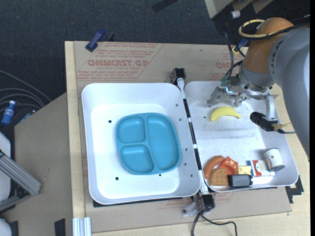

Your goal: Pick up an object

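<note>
Apparently the tool (227,96) is hovering open just above the banana (225,113), not gripping anything, so lifting remains.

bins (93,132): 2 | blue plate (147,143): 1 | banana (225,113): 1 | cup (273,159): 1

You are looking at the grey metal two-finger gripper (227,97) hovering in the right shallow white bin (246,132), just above the yellow plastic banana (225,113). A blue three-compartment plastic plate (147,143) is lying in the left shallow white bin (98,132).
</note>
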`<state>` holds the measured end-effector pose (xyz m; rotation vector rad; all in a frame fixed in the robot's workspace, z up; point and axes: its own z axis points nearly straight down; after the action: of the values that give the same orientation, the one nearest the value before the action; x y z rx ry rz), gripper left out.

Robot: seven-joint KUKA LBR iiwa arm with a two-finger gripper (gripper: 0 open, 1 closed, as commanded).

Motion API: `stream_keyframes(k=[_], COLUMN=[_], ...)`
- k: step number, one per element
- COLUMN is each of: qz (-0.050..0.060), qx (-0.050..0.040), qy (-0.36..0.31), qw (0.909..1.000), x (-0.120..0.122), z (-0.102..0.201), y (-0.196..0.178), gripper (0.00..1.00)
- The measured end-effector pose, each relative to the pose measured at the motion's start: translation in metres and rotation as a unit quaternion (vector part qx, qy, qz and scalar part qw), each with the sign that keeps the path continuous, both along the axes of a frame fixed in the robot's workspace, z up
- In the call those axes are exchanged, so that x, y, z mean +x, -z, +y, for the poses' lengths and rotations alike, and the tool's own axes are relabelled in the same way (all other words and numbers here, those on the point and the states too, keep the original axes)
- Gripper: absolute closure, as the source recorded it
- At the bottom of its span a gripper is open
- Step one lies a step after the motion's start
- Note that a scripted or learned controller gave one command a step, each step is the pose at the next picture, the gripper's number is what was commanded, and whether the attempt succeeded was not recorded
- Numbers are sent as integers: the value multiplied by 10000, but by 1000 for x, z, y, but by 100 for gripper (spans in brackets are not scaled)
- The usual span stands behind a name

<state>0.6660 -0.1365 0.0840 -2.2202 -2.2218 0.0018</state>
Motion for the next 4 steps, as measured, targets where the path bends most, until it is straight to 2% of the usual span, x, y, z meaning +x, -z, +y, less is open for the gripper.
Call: stream_keyframes(k=[1, 2, 3, 4], qz=[3, -4, -1, -14], qx=[10, 0, 0, -7], qy=[-2, -5, -5, 6], qw=[10000, 10000, 10000, 10000], x=[1, 1, 1, 0], z=[43, 43, 43, -5], y=[-1, -12, -11, -1], gripper=[0, 100, 0, 0])
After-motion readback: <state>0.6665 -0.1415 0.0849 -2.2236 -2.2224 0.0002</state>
